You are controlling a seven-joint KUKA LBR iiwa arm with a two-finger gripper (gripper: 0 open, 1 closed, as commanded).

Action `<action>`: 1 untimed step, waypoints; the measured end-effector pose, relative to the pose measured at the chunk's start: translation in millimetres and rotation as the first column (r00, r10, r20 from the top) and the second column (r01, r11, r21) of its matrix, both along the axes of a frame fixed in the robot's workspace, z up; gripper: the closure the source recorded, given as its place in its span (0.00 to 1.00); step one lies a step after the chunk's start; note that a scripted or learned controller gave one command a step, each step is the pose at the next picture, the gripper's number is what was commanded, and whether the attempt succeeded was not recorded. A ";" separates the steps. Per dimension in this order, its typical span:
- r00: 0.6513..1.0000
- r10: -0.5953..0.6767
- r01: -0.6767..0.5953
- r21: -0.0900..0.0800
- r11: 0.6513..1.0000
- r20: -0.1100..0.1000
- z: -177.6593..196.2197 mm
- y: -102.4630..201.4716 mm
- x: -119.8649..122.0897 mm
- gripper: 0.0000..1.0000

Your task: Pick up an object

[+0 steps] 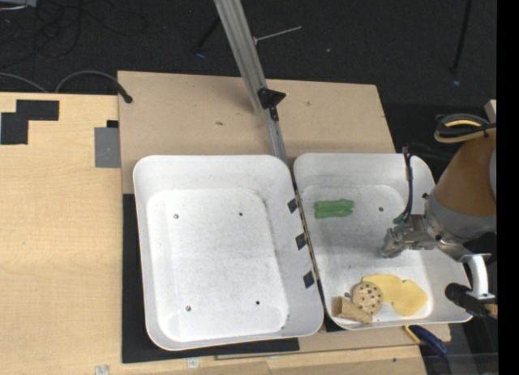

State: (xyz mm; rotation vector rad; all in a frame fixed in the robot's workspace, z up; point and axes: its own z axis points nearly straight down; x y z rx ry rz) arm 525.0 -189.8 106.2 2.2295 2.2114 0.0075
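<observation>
Left bin (162, 172) lies bare and roomy; over the divider, the right bin (357, 166) has a green block (334, 209) near its far-left side with open floor around it. Cookie (366, 295) and pale yellow pieces (399, 294) crowd the near edge. The gripper (397, 241) sits low mid-bin, too small and blurred to read its grip.
</observation>
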 end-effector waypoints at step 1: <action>1.000 0.009 -0.009 -0.003 1.000 -0.003 43.3 1.7 5.0 1.00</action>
